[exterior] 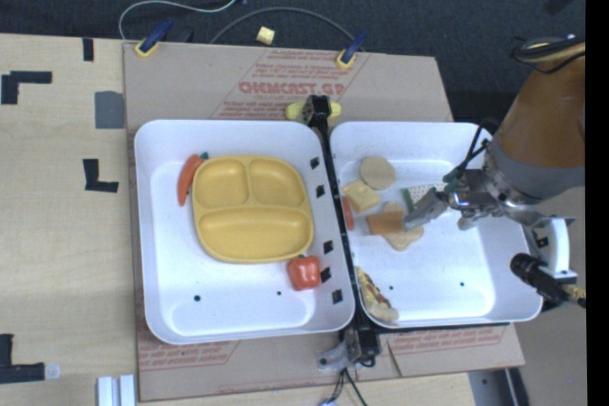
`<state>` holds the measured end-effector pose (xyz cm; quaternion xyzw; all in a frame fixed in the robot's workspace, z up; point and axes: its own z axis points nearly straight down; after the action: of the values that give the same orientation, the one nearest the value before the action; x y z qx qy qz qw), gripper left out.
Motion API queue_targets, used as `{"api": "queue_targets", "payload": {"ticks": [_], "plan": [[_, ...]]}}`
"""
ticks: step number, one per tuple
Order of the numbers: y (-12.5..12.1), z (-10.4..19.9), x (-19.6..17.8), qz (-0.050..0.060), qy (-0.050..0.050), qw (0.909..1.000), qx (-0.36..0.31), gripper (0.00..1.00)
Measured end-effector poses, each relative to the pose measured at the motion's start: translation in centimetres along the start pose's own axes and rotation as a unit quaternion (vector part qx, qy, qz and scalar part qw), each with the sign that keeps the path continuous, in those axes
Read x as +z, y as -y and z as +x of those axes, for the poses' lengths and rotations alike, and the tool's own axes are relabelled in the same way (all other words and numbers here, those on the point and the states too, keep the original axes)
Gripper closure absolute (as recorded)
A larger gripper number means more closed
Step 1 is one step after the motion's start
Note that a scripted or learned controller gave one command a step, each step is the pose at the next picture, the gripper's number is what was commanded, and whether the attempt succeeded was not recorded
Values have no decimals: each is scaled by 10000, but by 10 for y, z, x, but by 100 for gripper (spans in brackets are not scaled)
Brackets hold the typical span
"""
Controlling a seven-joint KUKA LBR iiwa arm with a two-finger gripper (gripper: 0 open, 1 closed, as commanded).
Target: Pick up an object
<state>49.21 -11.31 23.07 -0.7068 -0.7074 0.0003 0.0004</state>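
Observation:
My gripper (417,213) reaches into the right bin (476,147) from the right and hangs low over its middle. Its tip is right beside a brown toast-like piece (384,223) and a pale tan piece (403,240); I cannot tell whether it touches them. Close by lie a round tan cookie (377,172), a yellow cheese-like block (362,196) and a small green bit (407,199). A yellowish food piece (377,298) rests at the bin's front left corner.
The left bin (162,299) holds a yellow divided plate (253,207), an orange carrot (187,178) at its left and a red pepper (304,273) near the front. A black divider (328,204) separates the bins. The arm's grey body (538,138) looms over the right bin's right edge.

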Motion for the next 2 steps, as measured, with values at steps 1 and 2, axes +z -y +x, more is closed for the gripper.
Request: {"api": "queue_targets", "payload": {"ticks": [1, 2], "plan": [[-57, 10, 123, 41, -6, 10000, -9, 0], [-99, 13, 143, -36, 17, 10000, -3, 0]]}}
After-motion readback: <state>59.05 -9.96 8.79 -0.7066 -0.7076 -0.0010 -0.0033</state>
